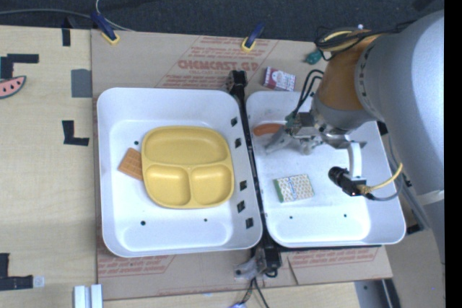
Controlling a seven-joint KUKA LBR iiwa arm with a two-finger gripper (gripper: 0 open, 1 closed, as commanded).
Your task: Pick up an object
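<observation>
**Gripper low in the right-hand bin, beside an orange object**

The grey arm with the orange band (345,83) reaches into the right-hand shallow white bin (375,227), its two-finger gripper (278,141) hanging low near the bin's far-left corner, close to the divider between the two bins. A small orange elongated object (268,129) lies just beside the gripper tips, touching or nearly touching them; which of the two cannot be told from this slant. A small flat patterned card, green-and-white with dots (294,188), lies nearer the middle of the same bin, apart from the gripper.

The left-hand white bin (115,227) carries a yellow plastic tray with three compartments (189,165) at its middle, with a tan waffle-textured piece (131,164) tucked against the tray's left edge.

The step in hand looks like closing on the orange object. To do it well, the tips should straddle the object across its narrow width, not along its length, and go down until they nearly meet the bin floor before closing, since a low, small piece will slip out from under a high pinch. The nearby divider leaves little room, so the approach should stay straight down.

As for the pincer itself, the tips blur into the metal above them, and I cannot tell how it stands or whether anything sits within it.
</observation>
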